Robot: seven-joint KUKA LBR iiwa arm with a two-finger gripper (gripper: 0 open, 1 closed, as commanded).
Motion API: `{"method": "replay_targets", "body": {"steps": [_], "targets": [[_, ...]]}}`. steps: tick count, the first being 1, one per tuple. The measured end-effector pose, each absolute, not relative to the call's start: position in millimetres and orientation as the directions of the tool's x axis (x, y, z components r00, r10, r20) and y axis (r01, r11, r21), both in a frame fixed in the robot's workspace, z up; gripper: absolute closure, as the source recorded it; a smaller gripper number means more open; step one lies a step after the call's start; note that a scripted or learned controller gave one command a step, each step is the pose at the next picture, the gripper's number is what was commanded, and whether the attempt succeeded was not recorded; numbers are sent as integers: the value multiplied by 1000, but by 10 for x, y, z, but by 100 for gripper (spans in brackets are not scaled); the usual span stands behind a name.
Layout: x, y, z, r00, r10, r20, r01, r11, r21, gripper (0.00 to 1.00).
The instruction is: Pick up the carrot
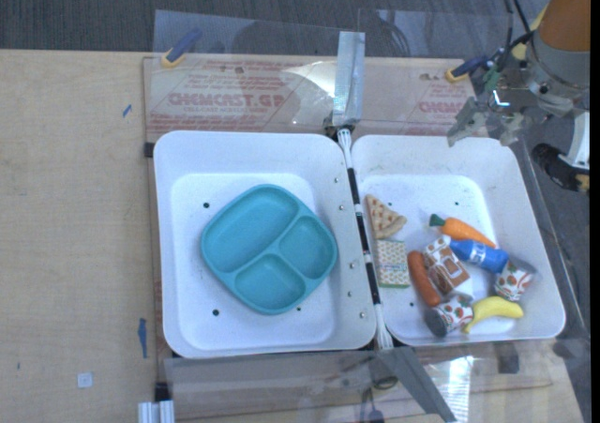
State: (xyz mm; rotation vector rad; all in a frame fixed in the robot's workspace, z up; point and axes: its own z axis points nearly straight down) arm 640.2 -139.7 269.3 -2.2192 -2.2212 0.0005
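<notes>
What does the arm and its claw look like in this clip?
The arm is grey with a broad orange band above the wrist. Dark cables run down its side. Below sits a grey metallic claw of angular parts, with a small blue piece on its mount. Too small and blurred to make out any markings.

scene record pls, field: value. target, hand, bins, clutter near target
target: carrot, lying in the right bin, toward its far right side, green top pointing left
hand: hand above the right bin's far rim, apart from the carrot
left bin: left bin holds a teal divided plate
touching target: blue bottle lies against the carrot's near side
other clutter: banana, cracker, hot dog
</notes>
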Motion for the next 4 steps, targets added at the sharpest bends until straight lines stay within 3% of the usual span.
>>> {"method": "replay_targets", "body": {"steps": [1, 2, 3, 4], "targets": [[6111, -1699, 1021, -81, 997, 0, 997, 81, -1, 0], [6084, -2223, 1749, -277, 961, -3, 961, 277, 3, 0], [5605, -1605, 1027, -366, 930, -1, 930, 366, 2, 0], [5793, -2066, 882, -320, 947, -4, 947, 320, 7, 0]]}}
